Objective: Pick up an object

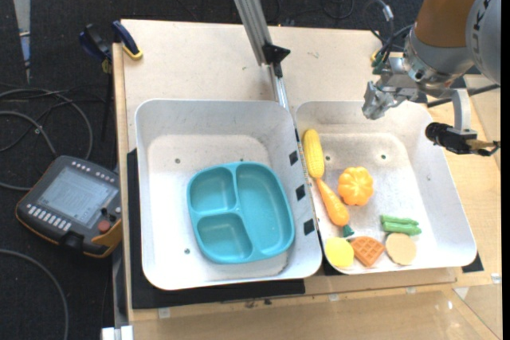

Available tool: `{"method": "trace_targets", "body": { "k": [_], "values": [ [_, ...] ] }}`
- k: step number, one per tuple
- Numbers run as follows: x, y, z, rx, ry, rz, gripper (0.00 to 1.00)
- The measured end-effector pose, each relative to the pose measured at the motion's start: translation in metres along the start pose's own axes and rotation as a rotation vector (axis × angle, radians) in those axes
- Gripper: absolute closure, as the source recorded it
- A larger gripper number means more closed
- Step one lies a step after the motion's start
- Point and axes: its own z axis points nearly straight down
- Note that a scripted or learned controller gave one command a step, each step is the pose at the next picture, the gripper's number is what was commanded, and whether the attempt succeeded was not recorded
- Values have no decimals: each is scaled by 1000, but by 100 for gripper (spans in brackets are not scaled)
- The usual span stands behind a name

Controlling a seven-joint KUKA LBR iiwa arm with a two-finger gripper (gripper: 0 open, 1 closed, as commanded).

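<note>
The claw [376,109] hangs high over the far edge of the right bin [446,195], I cannot tell its state, and the corn [313,152], carrot [331,203] and pumpkin [355,186] lie below, ready for picking.

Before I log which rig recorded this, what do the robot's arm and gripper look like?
The arm has a rounded orange section above a grey wrist, with dark lettering partly visible on the grey at the right. A thin cable loops over its top. The gripper is small, metallic grey, with wires near its mount.
</note>
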Motion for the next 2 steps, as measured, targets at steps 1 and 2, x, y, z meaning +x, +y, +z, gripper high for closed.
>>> {"method": "trace_targets", "body": {
  "k": [1,2],
  "values": [
    [0,0,17,9,0,0,100],
    [46,-32,7,9,2,-2,100]
  ]
}}
